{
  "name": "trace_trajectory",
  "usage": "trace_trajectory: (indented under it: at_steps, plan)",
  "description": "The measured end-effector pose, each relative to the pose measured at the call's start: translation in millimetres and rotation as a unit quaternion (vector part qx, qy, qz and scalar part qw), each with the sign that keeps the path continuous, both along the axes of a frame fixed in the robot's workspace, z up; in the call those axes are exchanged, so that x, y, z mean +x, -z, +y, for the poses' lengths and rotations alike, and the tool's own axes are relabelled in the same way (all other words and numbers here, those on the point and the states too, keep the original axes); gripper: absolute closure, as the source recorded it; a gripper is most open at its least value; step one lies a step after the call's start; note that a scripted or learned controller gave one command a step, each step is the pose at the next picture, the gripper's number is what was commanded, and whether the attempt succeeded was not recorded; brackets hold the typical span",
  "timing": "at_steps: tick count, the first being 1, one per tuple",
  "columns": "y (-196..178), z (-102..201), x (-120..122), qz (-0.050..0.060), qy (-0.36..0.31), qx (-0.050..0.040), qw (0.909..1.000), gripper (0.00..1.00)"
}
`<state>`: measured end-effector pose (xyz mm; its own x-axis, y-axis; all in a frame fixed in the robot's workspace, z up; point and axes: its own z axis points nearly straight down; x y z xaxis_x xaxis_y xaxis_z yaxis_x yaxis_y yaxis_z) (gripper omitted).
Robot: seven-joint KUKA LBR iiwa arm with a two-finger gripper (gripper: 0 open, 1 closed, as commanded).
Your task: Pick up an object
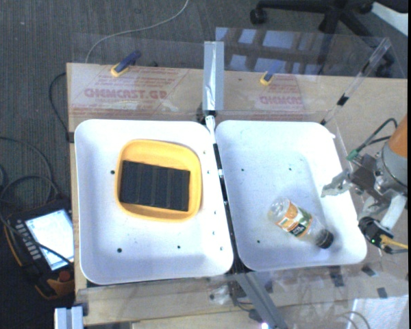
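Step in hand: approach, nothing lifted yet. End effector [370, 197] sits at the right bin's [260, 149] 3 o'clock rim; its opening cannot be told, and no object is seen in it. Small bottle [298, 223] lies on its side in that bin, near, at the end effector's 8 o'clock. Next, judged: move over the bottle, descend, close across its body.

Dark grey carpet [27, 33], black office-chair base [315, 9], trailing cables [14, 177].

Grey metal arm [390, 184] with orange band, thin green cables
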<state>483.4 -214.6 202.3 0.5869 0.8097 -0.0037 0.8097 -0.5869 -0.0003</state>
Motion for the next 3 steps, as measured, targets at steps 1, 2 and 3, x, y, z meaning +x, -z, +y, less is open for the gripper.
trace_trajectory:
  at_steps: [1, 2, 3]
  plan:
    - [107.4, 37.3, 1.8, -0.003, -0.002, 0.0013, 1.0000, 0.00]
    - [71.8, 108.3, -0.2, 0.001, -0.144, 0.0023, 0.9896, 0.00]
    - [37.4, 34.3, -0.6, 0.001, -0.054, 0.0009, 0.9986, 0.00]
